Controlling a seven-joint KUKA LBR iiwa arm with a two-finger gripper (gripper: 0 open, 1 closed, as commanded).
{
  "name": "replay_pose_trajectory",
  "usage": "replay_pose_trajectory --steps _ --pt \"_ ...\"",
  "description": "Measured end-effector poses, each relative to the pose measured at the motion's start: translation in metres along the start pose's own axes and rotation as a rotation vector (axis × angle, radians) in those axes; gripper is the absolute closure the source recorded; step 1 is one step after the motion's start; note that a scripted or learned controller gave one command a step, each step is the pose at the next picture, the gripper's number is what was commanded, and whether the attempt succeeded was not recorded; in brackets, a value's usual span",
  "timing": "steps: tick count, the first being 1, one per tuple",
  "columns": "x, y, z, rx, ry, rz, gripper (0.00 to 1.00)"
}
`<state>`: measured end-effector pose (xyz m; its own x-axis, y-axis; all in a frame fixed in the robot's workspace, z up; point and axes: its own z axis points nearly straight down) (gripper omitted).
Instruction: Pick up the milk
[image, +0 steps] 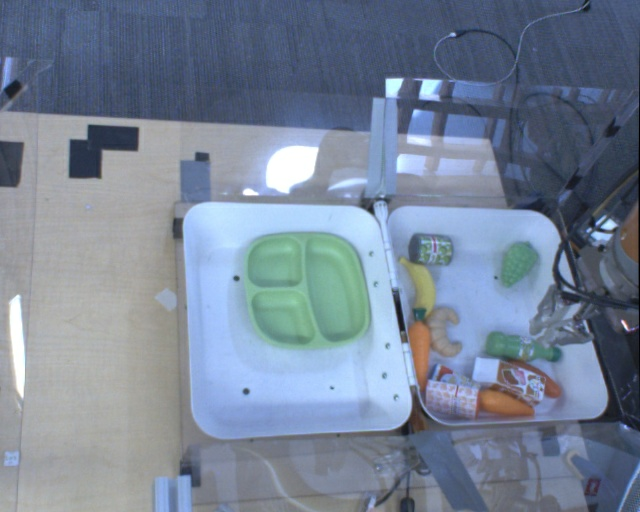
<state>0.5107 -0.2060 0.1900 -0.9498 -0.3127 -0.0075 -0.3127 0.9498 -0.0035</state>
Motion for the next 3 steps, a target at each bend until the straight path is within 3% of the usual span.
replay_pose_trajectory --steps 1,2,3 --pt "-0.003 -0.001 -0.012 0.005 -0.010 0.002 1.00" --pt "0.003 0.020 -0.068 0.003 -0.005 -0.423 1.00" --pt "0.008 0.007 -0.062 0.002 -0.004 -0.598 1.00"
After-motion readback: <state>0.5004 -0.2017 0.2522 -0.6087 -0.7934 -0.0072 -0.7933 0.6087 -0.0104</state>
